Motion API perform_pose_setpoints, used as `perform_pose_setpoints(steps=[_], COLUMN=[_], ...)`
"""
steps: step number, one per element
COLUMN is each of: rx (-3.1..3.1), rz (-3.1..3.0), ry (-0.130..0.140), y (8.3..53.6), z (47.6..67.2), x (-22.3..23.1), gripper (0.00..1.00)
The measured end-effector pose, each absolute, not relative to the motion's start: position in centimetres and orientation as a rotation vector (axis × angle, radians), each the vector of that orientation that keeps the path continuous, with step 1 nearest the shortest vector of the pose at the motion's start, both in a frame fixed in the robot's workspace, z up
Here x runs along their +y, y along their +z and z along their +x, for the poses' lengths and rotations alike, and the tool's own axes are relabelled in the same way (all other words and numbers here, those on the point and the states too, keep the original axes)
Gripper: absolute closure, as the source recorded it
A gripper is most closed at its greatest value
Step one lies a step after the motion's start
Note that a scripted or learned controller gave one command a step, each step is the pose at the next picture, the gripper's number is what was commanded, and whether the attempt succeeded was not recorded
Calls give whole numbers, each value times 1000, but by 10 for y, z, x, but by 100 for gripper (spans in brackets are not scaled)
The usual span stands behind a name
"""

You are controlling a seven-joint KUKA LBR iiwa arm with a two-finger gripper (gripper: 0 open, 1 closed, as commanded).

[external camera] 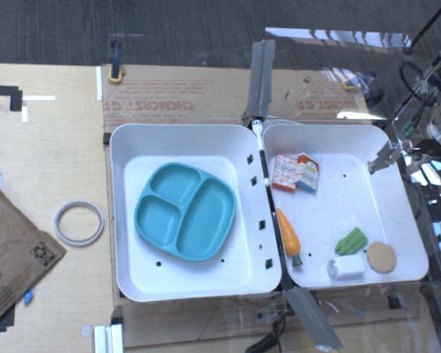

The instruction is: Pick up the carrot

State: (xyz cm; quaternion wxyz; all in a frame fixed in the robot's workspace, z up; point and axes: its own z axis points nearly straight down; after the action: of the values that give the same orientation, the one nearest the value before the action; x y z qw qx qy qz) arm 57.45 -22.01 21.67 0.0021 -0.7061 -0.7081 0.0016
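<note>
The carrot (287, 233) lies in the right bin (400, 210), against its left wall, green tip toward the near edge. A small printed carton (295, 173) sits farther back; a green piece (350, 240), a tan disc (382, 257) and a white cup (346, 268) (tipped over) cluster at the near right. The left bin (125, 219) holds a teal divided plate (185, 211). The arm's metal parts stand at the right edge; I cannot tell the gripper's state.
</note>
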Motion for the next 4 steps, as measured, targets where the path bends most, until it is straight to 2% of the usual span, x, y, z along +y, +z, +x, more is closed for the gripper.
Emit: perform_pose_setpoints(steps=[1,2,3,4], rx=[-2483,-2760,-2868,-2959], rz=[-1918,-1496,-1277,-1047], ry=[6,4,4,4], y=[431,440,439,440], z=[528,480,510,480], x=[-212,-63,-1,67], gripper=[0,0,0,0])
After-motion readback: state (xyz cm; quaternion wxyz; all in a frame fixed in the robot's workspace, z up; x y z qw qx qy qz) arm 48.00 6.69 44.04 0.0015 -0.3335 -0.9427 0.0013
